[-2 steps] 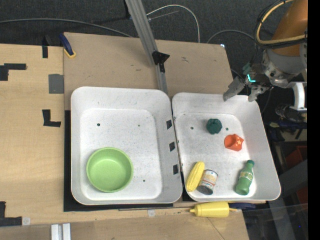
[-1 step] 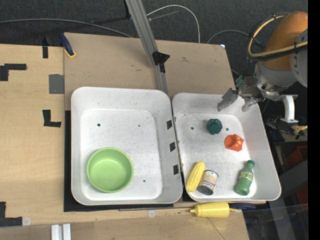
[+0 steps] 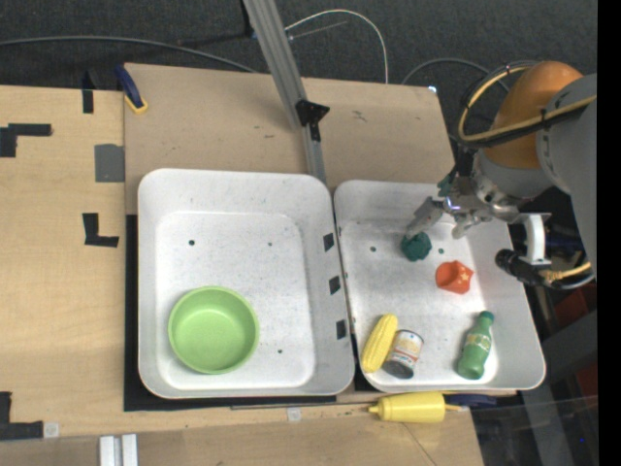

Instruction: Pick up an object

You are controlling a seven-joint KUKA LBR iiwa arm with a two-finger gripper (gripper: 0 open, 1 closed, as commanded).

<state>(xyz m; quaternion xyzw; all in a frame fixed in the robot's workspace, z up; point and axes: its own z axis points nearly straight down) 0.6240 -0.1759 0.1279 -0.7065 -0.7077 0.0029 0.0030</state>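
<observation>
Green lump (image 3: pixel 417 247) is approached, ungrasped; pincer (image 3: pixel 443 223) is spread just above it; descent and closing required.

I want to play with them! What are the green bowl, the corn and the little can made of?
The green bowl looks like plastic: one even lime colour, smooth with a soft sheen. The yellow corn seems like toy plastic or rubber, evenly yellow and a bit shiny. The little can looks like metal with a printed label, judging by its pale, shiny end, though it might be a plastic toy.
</observation>
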